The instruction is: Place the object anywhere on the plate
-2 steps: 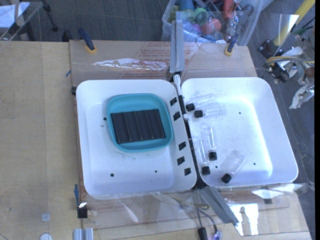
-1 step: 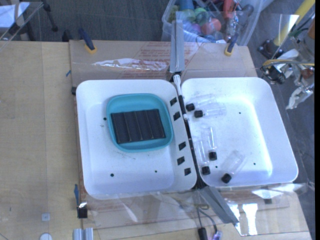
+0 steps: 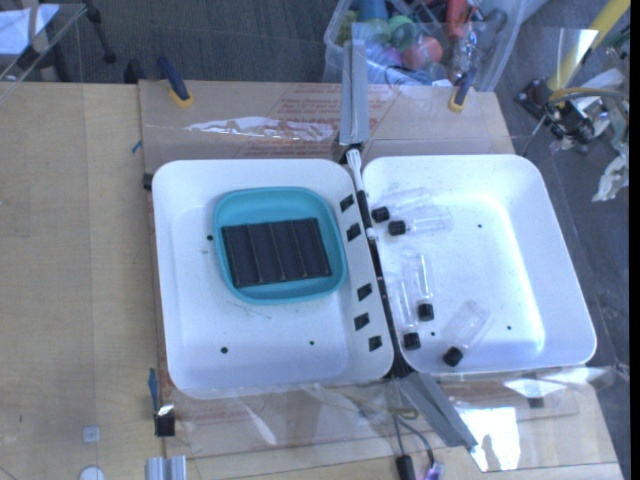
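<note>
Jaws: cannot tell whether the gripper is spread or pressed together; nothing seen pinched. Left bin holds a teal plate near its middle, with a dark ridged insert lying flat on it. Right bin holds the task's things: several clear vials with black caps, all lying on their sides, scattered in the bin's left half, close to the wall shared with the left bin; a lone one lies lower right of the rest, tilted, cap toward the near rim. Judged: vials light, stiff, smooth and slippery, likely to roll; brittle if glass. Best hold is across the barrel mid-length, jaws square to its axis; the lone one gives most room, since the others crowd the wall.
</note>
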Controlling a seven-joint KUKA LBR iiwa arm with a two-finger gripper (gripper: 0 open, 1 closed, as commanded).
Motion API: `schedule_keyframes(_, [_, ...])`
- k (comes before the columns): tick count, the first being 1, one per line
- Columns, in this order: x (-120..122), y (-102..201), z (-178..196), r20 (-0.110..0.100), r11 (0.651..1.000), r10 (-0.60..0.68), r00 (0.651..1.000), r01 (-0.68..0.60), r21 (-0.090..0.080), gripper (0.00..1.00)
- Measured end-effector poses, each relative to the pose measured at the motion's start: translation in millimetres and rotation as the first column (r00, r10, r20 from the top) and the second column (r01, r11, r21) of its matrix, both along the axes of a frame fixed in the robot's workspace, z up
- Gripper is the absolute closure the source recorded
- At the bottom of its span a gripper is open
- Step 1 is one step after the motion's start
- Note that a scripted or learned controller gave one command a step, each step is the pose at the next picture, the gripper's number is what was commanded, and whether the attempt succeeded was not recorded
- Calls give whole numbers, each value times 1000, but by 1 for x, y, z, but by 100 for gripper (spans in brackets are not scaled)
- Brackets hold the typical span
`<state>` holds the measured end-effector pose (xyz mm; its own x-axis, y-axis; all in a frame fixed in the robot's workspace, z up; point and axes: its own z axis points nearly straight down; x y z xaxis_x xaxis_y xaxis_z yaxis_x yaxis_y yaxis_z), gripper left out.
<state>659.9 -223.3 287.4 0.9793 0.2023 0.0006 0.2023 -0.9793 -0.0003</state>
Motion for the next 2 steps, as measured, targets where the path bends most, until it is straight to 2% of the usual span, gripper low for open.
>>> schedule_keyframes(2, [1,2,-42,-6,1000,1,1000,-1,2,0])
